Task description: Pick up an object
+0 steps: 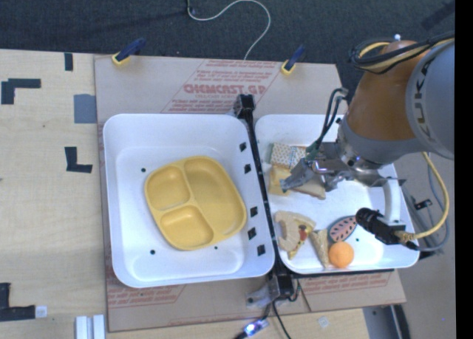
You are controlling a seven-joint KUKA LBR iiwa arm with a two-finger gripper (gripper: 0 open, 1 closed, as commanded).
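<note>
Gripper [301, 175] low among right-bin clutter, possibly touching tan wedge [310, 189].

Claw [301, 176] low in right bin [403, 260] over food pieces; yellow tray [194, 201] in left bin [126, 182].

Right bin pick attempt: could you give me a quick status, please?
Gripper low in right bin, fingers unclear. Nothing seen held. Orange ball and food pieces near front. Yellow tray in left bin.

right bin [403, 260] partly hidden by arm [384, 120], gripper [307, 175] blurred
</note>
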